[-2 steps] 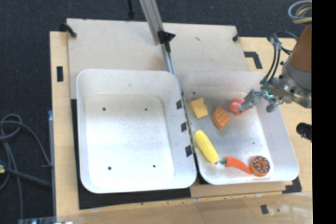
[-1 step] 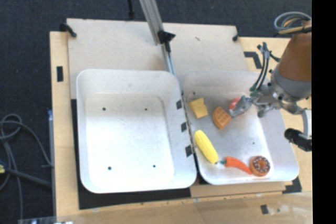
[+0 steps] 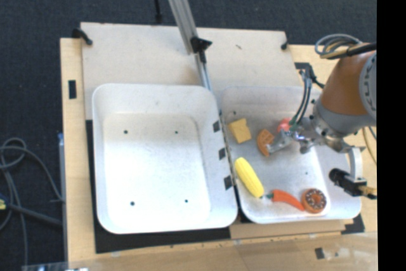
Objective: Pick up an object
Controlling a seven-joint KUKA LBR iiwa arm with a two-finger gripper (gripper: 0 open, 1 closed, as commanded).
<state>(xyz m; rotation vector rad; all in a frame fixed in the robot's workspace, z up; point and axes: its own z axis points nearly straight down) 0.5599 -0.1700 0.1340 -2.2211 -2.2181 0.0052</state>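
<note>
End effector (image 3: 274, 148) touches the orange piece (image 3: 264, 141); wrist hides whether it grips, so cannot tell.

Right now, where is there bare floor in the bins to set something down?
The left bin is bare wall to wall. In the right bin, the back strip behind the cheese wedge is free. It is crowded around the gripper and along the front: corn cob, carrot, donut.
</note>
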